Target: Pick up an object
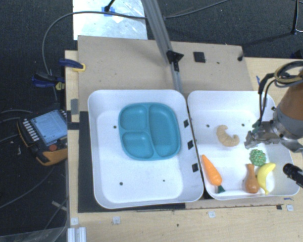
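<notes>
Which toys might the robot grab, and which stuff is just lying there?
For the job:
croissant
carrot
broccoli
banana
orange-brown toy
end effector

Just lying about:
blue divided plate
handheld controller
clamps

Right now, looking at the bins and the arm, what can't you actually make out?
- Gripper: small and blurred in the camera view; finger state and any hold unclear.
- Arm: cut off by the right edge.
- Broccoli: too small and blurred to be sure of its identity; may be touching the banana.
- Brown piece beside the banana: too blurred to identify.
- Carrot: lies against the bin wall; contact unclear.
</notes>
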Controlling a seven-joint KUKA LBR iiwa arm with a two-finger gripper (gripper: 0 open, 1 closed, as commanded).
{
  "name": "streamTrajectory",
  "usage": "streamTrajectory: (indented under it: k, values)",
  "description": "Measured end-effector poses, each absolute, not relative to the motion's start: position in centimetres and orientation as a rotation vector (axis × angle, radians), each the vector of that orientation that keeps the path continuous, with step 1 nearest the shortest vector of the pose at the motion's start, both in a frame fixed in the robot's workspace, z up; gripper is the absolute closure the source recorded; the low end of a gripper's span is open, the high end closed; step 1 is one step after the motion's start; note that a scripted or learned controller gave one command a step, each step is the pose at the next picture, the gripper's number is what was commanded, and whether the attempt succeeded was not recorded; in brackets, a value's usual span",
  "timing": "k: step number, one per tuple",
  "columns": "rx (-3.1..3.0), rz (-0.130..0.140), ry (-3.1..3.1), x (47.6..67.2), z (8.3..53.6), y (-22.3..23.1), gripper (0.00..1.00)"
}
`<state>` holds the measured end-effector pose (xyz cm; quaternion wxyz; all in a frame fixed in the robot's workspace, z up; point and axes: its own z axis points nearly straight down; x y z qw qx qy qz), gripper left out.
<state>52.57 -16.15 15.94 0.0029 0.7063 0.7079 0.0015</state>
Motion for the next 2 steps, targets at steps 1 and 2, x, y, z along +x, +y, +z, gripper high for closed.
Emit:
streamTrajectory:
  k: [1,2]
  values:
    - [2.212,0.005,2.222,52.7,20.3,-16.3,1.0]
    - [2.211,0.006,2.223,52.3,25.1,-15.7,1.0]
